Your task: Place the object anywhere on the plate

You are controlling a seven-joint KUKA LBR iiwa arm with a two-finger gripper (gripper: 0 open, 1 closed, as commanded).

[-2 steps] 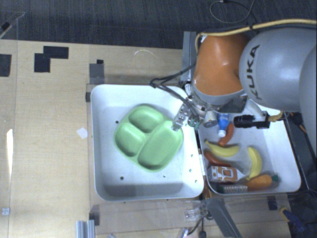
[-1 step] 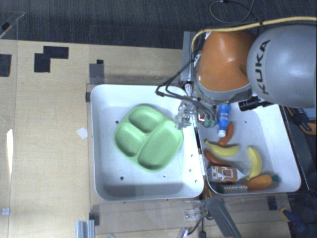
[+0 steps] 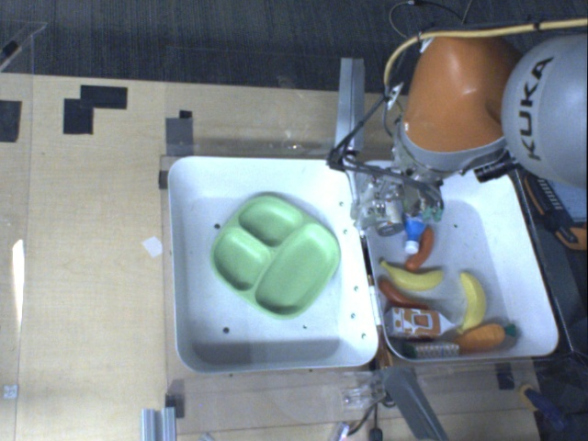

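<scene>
A green three-compartment plate (image 3: 276, 254) lies in the left bin (image 3: 197, 209), with nothing on it. My gripper (image 3: 390, 208) hangs under the orange wrist band over the back left corner of the right bin (image 3: 524, 246), near the divider between the bins. Just in front of it stands a small blue and white bottle (image 3: 414, 232). Toy food lies below that: a red sausage (image 3: 420, 254), a yellow banana (image 3: 411, 278), a second banana (image 3: 472, 299), a carrot (image 3: 482, 337) and a small printed box (image 3: 413, 321). Nothing is seen between the fingers.
The arm's large grey and orange body (image 3: 478, 90) covers the back of the right bin. A metal post (image 3: 350, 99) rises between the bins at the back. Black markers (image 3: 92, 107) sit on the wooden bench at the far left.
</scene>
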